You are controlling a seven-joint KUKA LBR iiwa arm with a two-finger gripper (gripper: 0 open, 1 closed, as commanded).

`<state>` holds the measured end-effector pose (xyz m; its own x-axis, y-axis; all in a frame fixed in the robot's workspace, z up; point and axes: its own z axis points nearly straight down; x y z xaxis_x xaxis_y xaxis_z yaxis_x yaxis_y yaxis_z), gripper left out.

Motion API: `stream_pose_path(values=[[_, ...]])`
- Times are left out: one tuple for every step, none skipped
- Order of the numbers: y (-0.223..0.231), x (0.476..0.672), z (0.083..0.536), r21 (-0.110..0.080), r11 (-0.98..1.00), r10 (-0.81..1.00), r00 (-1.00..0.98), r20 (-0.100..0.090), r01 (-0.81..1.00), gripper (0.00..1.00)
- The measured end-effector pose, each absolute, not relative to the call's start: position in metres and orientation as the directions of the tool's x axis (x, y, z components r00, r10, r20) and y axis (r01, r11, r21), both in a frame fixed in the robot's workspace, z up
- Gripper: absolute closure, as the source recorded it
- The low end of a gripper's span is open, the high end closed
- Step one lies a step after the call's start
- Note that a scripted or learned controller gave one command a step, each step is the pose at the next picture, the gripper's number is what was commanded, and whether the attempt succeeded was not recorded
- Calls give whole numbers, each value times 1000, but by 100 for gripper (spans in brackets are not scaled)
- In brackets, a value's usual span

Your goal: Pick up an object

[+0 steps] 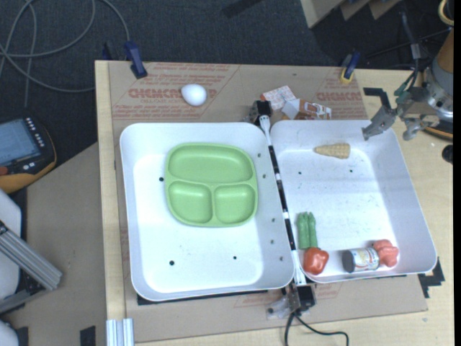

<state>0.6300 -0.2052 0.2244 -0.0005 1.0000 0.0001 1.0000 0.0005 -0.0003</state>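
Observation:
The right bin holds a tan cone near its far edge. At its near edge lie a green vegetable, a red tomato-like piece and a small bottle with a dark cap and red end. My gripper hovers over the bin's far right corner, to the right of the cone. Its fingers are spread open with nothing between them. A green divided plate lies in the left bin.
A white egg and some crumpled wrappers sit on the board behind the bins. Blue clamps hold the board's far edge. The hinge strip runs between the bins.

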Motion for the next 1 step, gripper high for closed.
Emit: stream_pose_path(values=[[-204, 626, 100, -2, 0, 1000, 0, 1, 1000, 0]])
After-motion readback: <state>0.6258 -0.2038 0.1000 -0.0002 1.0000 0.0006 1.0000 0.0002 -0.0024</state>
